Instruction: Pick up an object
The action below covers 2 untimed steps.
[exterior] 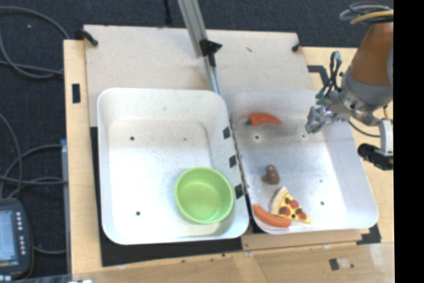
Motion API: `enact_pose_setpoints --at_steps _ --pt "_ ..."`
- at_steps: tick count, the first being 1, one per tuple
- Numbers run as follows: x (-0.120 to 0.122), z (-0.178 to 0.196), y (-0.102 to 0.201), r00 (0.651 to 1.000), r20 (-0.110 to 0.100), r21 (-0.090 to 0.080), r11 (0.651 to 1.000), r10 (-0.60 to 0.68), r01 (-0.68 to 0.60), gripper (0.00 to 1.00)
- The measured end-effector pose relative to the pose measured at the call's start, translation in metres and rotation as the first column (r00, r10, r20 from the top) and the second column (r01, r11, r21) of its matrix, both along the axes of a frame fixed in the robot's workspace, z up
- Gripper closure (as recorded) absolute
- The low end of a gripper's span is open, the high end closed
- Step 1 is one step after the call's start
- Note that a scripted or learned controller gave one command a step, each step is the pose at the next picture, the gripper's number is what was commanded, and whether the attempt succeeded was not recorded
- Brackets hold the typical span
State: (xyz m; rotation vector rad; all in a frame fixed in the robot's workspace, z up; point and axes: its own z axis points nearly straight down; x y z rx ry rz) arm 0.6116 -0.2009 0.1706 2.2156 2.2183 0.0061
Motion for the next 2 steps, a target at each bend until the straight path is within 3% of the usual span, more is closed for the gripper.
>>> enact_pose_setpoints --at_steps 1,2 --pt "0.010 0.061 0.002 1.000 0.002 0.000 1.000 0.003 -0.003 1.00" --pt "0.011 0.085 0.001 1.000 -0.002 0.001 1.000 0.003 -0.003 1.00"
